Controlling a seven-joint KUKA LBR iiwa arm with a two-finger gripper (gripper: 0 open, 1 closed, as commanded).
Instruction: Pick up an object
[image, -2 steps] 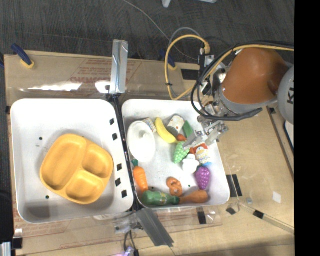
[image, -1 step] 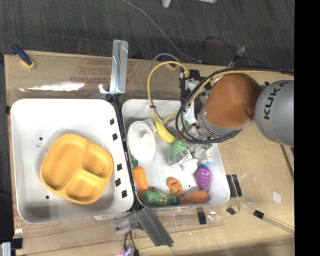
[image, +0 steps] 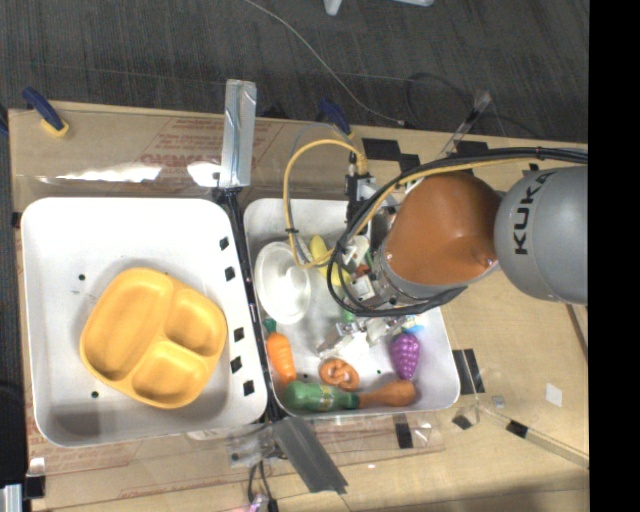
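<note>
The robot arm (image: 440, 235) hangs over the right bin (image: 440, 385), its grip hidden, seemingly mid-reach; toys including purple grapes (image: 405, 352) and a carrot (image: 280, 357) await a closing descent.

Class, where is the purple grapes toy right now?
The grapes lie in the right bin, near its front right corner, just above the brown toy and below the arm's orange band.

One fixed camera above, looking down aslant on both bins (image: 40, 300)
</note>
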